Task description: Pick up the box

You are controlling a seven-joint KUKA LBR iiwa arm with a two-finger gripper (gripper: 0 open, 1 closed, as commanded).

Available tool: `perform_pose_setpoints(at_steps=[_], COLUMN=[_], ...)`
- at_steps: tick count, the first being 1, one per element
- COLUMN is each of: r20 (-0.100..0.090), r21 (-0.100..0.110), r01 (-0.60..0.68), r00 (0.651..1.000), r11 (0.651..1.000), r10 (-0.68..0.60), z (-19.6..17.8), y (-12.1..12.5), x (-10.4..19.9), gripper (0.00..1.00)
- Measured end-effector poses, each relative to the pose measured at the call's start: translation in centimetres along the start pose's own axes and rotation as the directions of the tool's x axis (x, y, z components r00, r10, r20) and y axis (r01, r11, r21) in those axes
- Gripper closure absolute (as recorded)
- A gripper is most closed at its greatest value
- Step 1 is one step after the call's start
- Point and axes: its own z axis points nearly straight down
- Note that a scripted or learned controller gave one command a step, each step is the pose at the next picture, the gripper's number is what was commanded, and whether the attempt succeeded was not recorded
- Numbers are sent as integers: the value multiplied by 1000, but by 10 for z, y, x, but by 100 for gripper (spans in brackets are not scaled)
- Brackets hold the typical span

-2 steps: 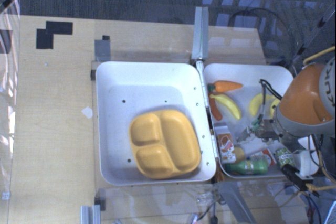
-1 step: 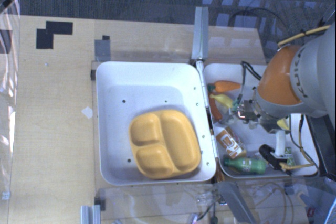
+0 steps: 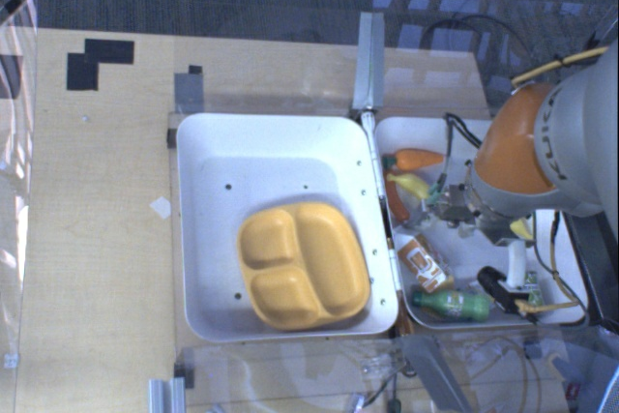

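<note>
Camera view: the claw hangs low in the right bin; I cannot tell its state, as the wrist hides it. Just near and left of it lies the box, small and brown, flat on the bin floor. Nearer still lies a green bottle. The left bin holds a yellow tray.

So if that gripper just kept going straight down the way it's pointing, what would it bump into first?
Probably the bare floor of the right bin, just beside the small brown box. The gripper seems to point down there, though depth is hard to judge from this view.
</note>
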Motion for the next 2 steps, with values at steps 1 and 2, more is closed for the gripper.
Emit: perform_pose_setpoints(at_steps=[1,2], r20=[-3,1], r21=[-4,13], r01=[3,-188], r00=[1000,982], r11=[1000,982], r10=[-3,188], z=[-12,-124], y=[2,65], x=[2,54], gripper=[100,100])
